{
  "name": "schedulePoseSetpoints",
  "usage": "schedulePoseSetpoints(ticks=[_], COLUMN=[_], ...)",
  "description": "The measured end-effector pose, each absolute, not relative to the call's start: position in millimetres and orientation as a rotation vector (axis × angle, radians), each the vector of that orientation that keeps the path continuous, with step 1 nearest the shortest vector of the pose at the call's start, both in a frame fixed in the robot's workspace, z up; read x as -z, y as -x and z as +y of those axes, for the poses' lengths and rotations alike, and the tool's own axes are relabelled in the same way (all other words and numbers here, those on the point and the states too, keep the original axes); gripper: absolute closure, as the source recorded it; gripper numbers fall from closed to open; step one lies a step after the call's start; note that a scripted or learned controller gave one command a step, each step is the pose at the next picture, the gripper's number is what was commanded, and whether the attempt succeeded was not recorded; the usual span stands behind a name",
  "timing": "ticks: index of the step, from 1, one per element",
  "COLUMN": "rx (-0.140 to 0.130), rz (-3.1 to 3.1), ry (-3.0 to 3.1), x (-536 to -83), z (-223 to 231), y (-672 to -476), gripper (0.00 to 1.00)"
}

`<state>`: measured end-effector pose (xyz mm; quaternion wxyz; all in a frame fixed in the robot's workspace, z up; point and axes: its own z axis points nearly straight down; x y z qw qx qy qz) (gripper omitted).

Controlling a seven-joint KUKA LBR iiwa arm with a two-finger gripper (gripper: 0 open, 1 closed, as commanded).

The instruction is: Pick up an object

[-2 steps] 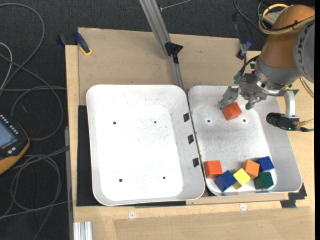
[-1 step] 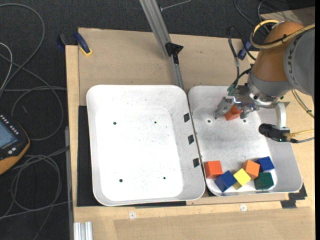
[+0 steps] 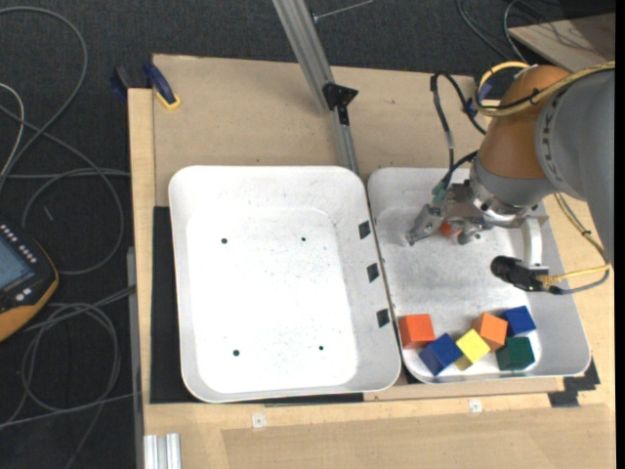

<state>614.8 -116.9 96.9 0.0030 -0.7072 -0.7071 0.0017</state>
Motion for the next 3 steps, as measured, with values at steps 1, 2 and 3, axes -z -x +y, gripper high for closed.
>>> schedulePoseSetpoints(ticks=[1,2,3], rx=[0.003,0.006,0.008], rz=[-2.222,-2.225,-2.228], ry=[2.221,2.225,2.225], x=[-111.3,-156.6,-211.5], z=[-116.8,-121.1,-121.1], y=[-617.1,-615.8,-617.8], gripper=[1.0,1.0,1.0])
